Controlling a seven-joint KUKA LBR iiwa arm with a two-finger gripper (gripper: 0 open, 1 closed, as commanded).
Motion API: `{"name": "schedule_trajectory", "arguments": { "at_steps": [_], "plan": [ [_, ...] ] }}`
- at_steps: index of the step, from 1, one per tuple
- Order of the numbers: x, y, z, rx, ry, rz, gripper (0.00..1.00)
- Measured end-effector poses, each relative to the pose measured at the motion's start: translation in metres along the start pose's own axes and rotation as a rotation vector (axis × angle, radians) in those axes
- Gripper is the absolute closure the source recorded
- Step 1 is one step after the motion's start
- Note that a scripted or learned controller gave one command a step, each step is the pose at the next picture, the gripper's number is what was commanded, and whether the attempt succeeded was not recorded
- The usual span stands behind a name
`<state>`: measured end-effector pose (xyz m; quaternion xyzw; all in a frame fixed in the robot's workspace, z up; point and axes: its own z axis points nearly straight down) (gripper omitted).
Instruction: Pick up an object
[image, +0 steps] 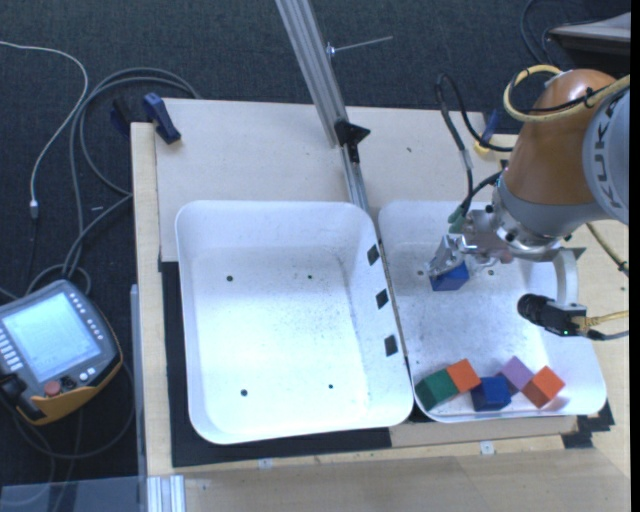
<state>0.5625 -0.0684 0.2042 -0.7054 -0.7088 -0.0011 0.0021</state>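
Observation:
My gripper (449, 266) hangs over the upper middle of the right bin (430, 320), reaching in from the right under the orange wrist band. Between its fingers sits a small blue block (451, 276), and the fingers are shut on it. The block appears lifted a little off the bin floor. Along the bin's near edge lie several more blocks: a green one (434, 387), an orange one (463, 375), a dark blue one (491, 392), a purple one (517, 372) and another orange one (545, 386).
The left bin (200, 300) sits beside the right one, sharing a raised wall between them. A slanted metal post (315, 70) rises at the back. A blue clamp (161, 116) rests on the bench's far left corner. A teach pendant (50, 345) lies off the bench.

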Motion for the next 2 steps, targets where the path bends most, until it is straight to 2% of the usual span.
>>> {"name": "schedule_trajectory", "arguments": {
  "at_steps": [1,2],
  "plan": [
    [0.071,-0.002,0.005,0.003,0.0,-0.004,1.0],
    [0.149,0.035,0.005,-0.004,-0.001,-0.005,1.0]
  ]
}}
